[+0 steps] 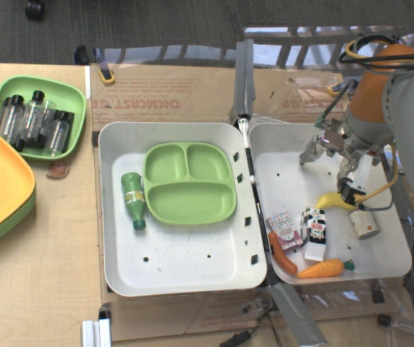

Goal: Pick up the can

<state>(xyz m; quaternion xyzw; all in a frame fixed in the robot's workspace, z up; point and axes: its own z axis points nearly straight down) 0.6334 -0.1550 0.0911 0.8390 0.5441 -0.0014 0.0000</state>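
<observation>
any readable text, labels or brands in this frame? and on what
"CHEMCVZL", roughly as it reads, appearing reversed or upside down: red print on the cardboard sheet behind the left bin.
Red print on the cardboard behind the right bin: too blurred to read.
Small pink packet in the right bin: printed, too small to read.
Black-and-white carton: cow pattern, no legible words.
Green bottle label: unreadable.

A green divided plate [189,182] and green bottle [133,199] lie in a white bin [171,277]; the carrot [323,268] is orange, the banana [335,202] yellow, the milk carton [314,233] black-and-white.
</observation>
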